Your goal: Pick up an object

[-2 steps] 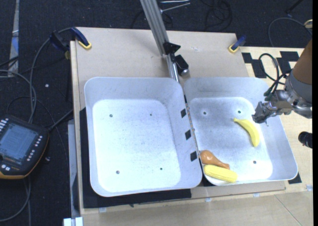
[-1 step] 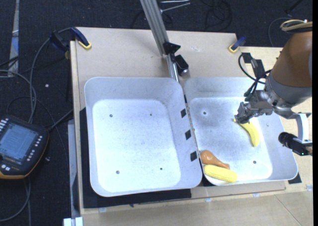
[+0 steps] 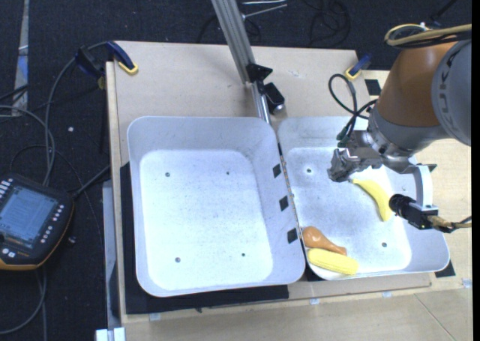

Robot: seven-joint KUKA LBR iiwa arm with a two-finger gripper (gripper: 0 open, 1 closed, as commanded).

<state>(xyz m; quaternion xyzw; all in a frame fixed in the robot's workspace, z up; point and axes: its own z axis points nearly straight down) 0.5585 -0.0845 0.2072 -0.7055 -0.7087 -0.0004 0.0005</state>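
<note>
We find no legible text, label, brand, number or sign anywhere in view. Handheld controller at left edge shows lit screen, but contents too small and blurred; we read nothing there. Small black markers along divide between two bins carry no characters we can resolve. Arm casing bears no readable marking.
</note>
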